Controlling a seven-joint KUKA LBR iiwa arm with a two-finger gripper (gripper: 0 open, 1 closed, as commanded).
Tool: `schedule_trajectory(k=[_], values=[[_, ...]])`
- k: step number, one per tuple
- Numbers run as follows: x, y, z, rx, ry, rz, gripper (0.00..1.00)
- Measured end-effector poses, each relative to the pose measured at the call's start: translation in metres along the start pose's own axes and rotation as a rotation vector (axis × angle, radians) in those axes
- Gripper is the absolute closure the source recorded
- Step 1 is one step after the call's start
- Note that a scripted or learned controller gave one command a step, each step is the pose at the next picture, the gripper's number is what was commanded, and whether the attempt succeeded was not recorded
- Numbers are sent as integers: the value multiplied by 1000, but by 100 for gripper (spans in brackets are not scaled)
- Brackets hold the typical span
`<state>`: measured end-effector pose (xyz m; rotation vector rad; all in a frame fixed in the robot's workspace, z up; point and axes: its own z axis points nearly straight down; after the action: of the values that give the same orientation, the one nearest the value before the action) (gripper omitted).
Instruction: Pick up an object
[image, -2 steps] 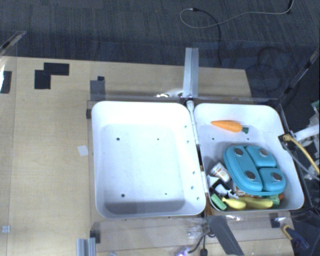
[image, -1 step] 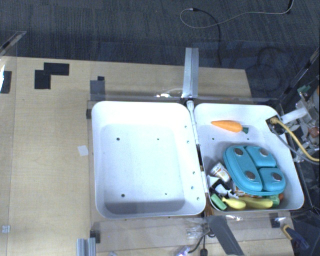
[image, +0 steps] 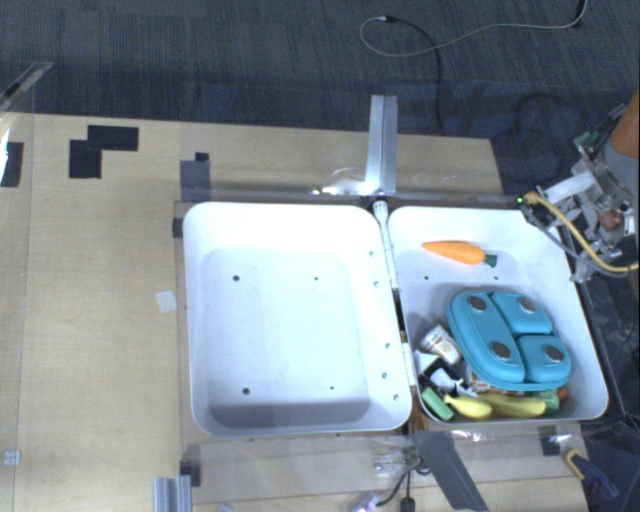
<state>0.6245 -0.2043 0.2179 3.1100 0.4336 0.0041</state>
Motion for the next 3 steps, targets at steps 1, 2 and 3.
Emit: schedule_trajectory(k=[1, 2, 3], values=[[-87, -23, 60, 2, -1, 73, 0], [-66, -17, 85, -9, 16, 68, 0], [-119, -32, -31, 0, 2, 64, 0]])
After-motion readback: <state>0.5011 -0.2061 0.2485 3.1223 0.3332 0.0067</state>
